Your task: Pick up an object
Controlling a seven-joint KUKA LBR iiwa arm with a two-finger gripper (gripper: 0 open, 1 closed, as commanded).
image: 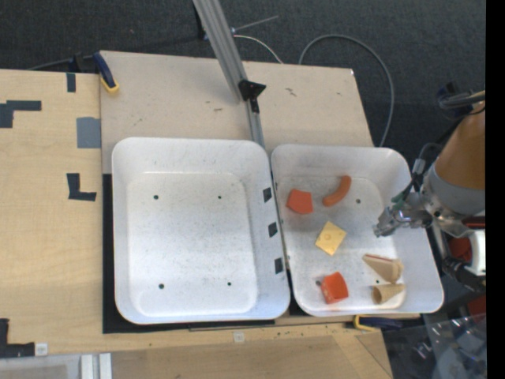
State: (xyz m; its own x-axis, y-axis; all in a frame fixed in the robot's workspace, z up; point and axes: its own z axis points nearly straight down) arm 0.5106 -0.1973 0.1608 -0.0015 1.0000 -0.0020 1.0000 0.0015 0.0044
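Observation:
The right bin point(316, 158) holds several small objects: an orange-red block point(299, 202), a curved orange sausage shape point(337, 190), a yellow cheese wedge point(331, 238), a red piece point(334, 288) near the front, and two tan cone-like pieces point(383, 268) point(388, 294). My gripper point(386, 224) hangs over the right side of this bin, to the right of the yellow wedge and above the tan pieces. Nothing shows between its fingers.
The left bin point(126, 212) lies beside the right one. A slanted metal pole point(225, 42) crosses the bench behind the bins. Cables point(347, 42) loop at the back right. The arm's orange band point(467, 152) sits at the right edge.

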